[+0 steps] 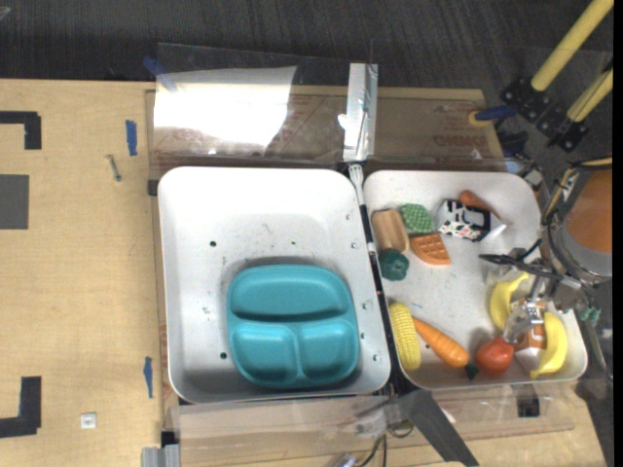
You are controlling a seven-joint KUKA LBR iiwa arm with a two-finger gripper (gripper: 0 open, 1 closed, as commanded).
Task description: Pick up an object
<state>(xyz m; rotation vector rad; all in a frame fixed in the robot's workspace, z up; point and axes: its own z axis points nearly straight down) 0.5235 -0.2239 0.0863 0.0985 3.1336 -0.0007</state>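
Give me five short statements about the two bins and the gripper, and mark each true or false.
1. The teal divided tray lies in the left bin. True.
2. The corn cob lies in the left bin. False: it is in the right bin, by its left wall.
3. The carrot lies between the corn cob and the tomato. True.
4. The gripper hangs over the teal tray. False: it is over the right bin, by the bananas.
5. The cow toy sits at the right bin's near edge. False: it is towards the far side.
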